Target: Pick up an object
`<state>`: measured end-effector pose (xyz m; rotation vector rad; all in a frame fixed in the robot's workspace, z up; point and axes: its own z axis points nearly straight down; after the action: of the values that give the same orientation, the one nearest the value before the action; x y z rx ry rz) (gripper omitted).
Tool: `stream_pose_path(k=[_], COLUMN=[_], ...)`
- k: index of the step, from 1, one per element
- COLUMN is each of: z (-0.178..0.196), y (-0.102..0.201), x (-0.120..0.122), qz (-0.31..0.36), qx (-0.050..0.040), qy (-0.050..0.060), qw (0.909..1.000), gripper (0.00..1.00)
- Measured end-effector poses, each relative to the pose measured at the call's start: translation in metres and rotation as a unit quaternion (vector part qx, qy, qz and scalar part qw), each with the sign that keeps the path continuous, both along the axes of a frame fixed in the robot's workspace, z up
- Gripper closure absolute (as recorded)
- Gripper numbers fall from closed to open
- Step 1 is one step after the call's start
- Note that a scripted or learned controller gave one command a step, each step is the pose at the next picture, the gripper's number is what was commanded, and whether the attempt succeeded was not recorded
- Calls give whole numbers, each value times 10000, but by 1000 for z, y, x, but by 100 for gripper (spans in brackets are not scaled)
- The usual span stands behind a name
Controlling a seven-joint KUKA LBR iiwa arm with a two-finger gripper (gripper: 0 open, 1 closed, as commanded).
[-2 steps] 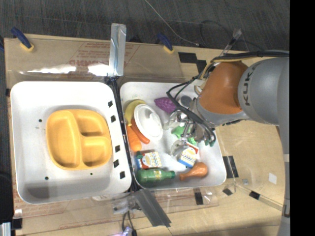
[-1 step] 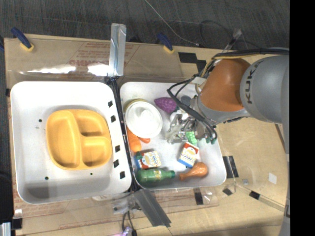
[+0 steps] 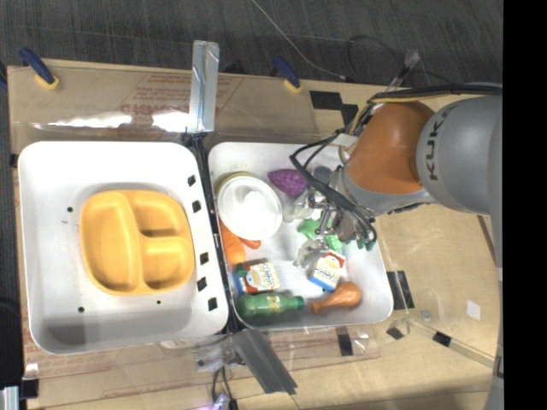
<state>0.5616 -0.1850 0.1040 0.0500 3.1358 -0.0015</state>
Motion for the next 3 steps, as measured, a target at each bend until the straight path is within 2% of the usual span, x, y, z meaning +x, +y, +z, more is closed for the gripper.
stream_pose_path(k=[3], z=[-11], y=[3], x=[0], qz=[67], qx=[3], qy=[23], qw=[10000], gripper=[0])
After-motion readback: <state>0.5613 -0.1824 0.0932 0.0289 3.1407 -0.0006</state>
